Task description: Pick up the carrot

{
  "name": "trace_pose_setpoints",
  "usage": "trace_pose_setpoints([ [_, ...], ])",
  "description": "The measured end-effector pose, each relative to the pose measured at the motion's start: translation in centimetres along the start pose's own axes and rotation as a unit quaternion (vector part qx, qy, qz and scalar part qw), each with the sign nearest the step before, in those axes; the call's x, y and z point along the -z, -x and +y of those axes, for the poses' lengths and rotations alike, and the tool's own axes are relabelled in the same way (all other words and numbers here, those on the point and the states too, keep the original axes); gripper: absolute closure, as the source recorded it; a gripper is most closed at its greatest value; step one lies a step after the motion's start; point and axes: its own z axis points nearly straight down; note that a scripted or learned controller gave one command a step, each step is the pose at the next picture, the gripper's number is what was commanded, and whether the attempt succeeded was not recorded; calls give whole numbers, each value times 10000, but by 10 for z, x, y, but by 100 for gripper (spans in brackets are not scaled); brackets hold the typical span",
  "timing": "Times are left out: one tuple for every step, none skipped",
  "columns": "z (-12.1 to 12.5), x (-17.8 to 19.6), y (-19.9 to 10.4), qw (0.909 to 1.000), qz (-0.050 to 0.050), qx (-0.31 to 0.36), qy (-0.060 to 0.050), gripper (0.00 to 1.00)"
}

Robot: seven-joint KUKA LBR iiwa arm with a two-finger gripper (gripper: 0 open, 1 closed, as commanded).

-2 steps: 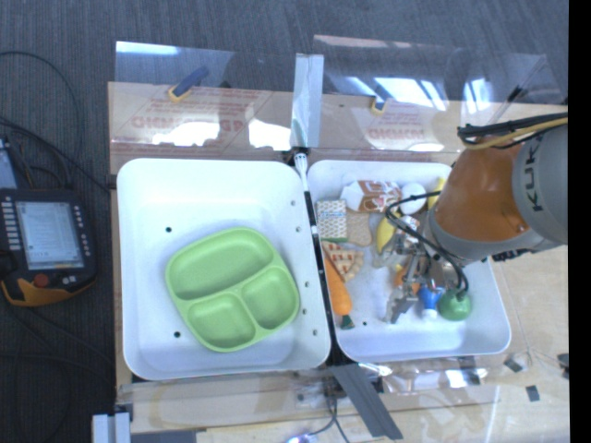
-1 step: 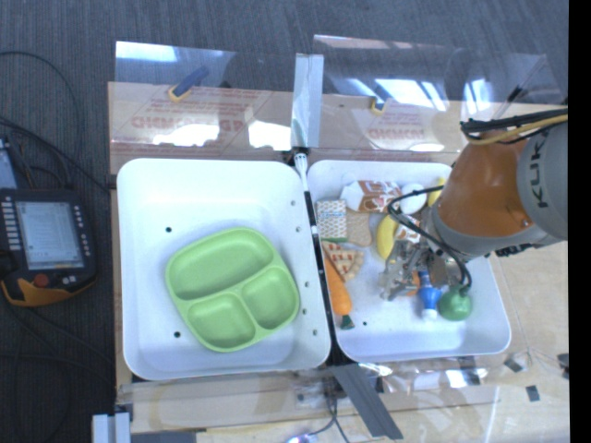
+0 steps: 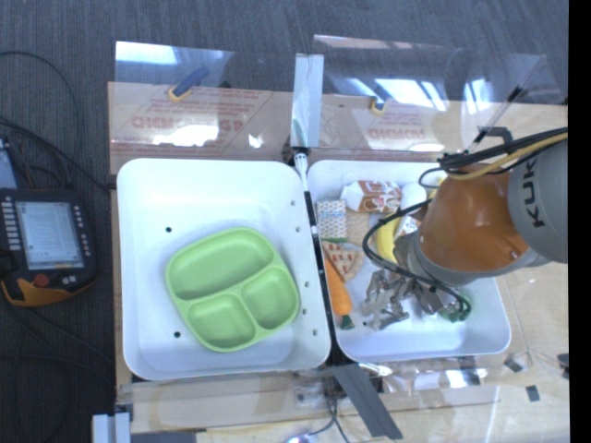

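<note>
Nothing picked yet: we see the carrot (image 3: pixel 339 295) lying at the right bin's (image 3: pixel 489 340) left edge, gripper (image 3: pixel 392 305) low just beside it, fingers spread, nothing between them.

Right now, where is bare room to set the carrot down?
Free: the left white bin, its floor bare above and beside the green three-compartment plate. Crowded: the right white bin, where the orange carrot, snack packets and the gripper sit close together.

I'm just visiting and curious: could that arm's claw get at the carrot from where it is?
Probably yes. The carrot lies uncovered along the right bin's left wall, just left of the gripper, though that wall crowds it.
</note>
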Motion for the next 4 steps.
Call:
trace_pose_setpoints([
  [35,91,32,9874,87,1579,88,100],
  [36,99,33,9874,84,1576,92,100],
  [37,108,35,9874,71,1576,90,100],
  [66,112,61,9414,82,3369,125,100],
])
